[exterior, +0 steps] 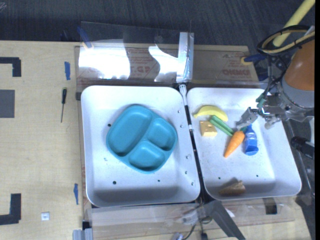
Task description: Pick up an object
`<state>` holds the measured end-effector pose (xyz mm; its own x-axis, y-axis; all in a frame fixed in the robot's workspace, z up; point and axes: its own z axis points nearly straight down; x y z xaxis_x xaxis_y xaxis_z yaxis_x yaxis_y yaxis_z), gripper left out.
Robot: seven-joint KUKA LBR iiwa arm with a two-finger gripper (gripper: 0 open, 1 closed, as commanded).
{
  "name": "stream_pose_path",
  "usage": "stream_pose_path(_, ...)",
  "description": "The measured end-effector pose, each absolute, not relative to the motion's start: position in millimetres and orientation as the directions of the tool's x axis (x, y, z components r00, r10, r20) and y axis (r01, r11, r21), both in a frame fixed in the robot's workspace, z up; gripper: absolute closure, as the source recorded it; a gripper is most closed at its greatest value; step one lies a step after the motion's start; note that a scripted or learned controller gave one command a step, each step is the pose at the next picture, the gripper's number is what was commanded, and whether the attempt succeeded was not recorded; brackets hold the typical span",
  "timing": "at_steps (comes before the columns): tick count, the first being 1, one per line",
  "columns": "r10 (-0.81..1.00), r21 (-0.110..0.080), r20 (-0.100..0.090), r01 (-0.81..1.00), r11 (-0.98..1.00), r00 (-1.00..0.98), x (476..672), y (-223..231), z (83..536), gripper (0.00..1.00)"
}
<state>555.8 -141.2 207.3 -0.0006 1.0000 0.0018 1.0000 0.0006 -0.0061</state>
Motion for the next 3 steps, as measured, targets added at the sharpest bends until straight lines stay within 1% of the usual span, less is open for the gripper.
stream_pose_path(1,0.998,0.0,0.0,0.998,0.062,-0.062,548.3,-179,90,0.0)
stream_pose_path(2,0.998,-0.004,0.002,0.998,0.06,-0.06,547.7,-179,95,1.0)
stream_pose_path(3,1.0,0.003,0.0,1.0,0.024,-0.024,553.9,-121,218,1.0)
